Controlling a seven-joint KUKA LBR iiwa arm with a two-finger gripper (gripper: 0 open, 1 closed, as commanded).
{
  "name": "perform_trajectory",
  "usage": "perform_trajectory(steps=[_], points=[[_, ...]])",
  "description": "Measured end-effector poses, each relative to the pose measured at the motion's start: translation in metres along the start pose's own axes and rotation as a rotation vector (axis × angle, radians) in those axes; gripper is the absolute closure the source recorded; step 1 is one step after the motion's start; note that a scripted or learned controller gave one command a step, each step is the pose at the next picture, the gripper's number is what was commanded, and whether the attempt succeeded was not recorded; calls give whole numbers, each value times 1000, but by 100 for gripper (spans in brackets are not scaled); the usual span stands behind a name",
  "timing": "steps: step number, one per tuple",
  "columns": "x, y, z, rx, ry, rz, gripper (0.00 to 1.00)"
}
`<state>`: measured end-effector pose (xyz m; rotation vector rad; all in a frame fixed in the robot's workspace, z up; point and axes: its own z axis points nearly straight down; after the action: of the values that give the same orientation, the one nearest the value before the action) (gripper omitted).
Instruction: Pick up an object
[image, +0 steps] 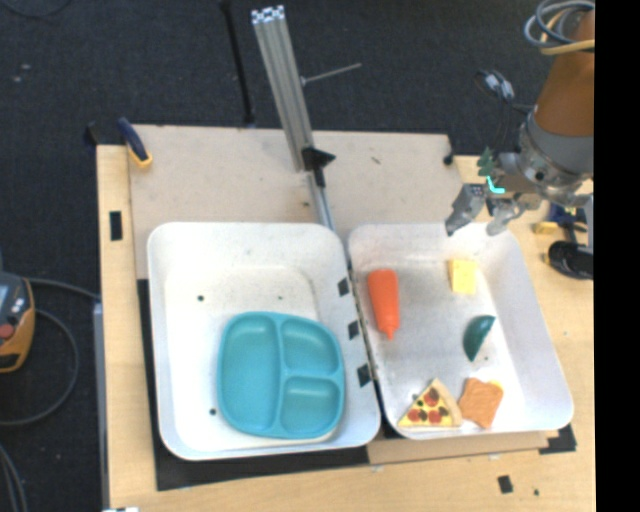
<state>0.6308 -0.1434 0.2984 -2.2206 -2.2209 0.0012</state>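
The right bin (535, 330) holds an orange carrot (384, 301) near its left wall, a yellow block (462, 275) toward the back, a dark green piece (478, 335), an orange cracker-like piece (481, 402) and a pizza slice (431, 407) at the front. My gripper (477, 214) hangs over the bin's back rim, above and just behind the yellow block. Its two fingers stand apart with nothing between them.
The left bin (180, 270) holds a teal divided plate (281, 374). A slanted aluminium post (290, 95) rises behind the bins. A blue-and-yellow clamp (134, 142) sits at the bench's back left corner. Cables lie at the left.
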Motion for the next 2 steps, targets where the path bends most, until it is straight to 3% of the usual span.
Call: perform_trajectory(steps=[1, 2], points=[[0, 1, -2, -3, -1, 0, 0], [-8, -1, 42, 0, -2, 0, 0]])
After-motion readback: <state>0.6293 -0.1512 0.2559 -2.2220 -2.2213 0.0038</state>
